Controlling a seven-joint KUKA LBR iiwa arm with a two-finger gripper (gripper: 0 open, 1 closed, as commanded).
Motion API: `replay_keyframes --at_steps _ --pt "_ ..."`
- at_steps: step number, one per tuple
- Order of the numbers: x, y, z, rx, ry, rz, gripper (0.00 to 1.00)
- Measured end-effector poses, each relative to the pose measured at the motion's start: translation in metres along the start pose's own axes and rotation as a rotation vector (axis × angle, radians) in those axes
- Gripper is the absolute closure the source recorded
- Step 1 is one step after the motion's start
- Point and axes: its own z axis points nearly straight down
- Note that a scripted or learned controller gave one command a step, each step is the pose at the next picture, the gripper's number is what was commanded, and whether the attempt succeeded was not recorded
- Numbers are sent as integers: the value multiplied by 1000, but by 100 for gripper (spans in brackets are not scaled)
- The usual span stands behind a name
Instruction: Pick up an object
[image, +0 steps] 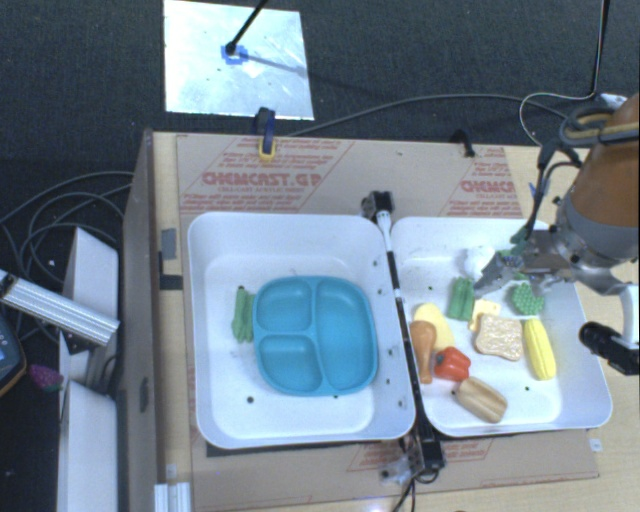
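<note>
The pincer (497, 268) hovers over the right bin (590, 400), just beside a green toy (460, 298).

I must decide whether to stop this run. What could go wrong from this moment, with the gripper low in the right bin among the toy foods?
1. The gripper sits by a green piece and a white item; it may close between them and grasp nothing.
2. The foods lie crowded: the bread slice, corn and broccoli are close together, so the descent may push neighbours aside.
</note>
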Motion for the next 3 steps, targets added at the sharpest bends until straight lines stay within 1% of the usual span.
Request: replay_keyframes --at_steps 1,2,3 --pt "-27 49 143 4 0 2 0" --pt "-33 51 176 -7 -3 2 0" --pt "-34 54 163 -16 -7 1 100"
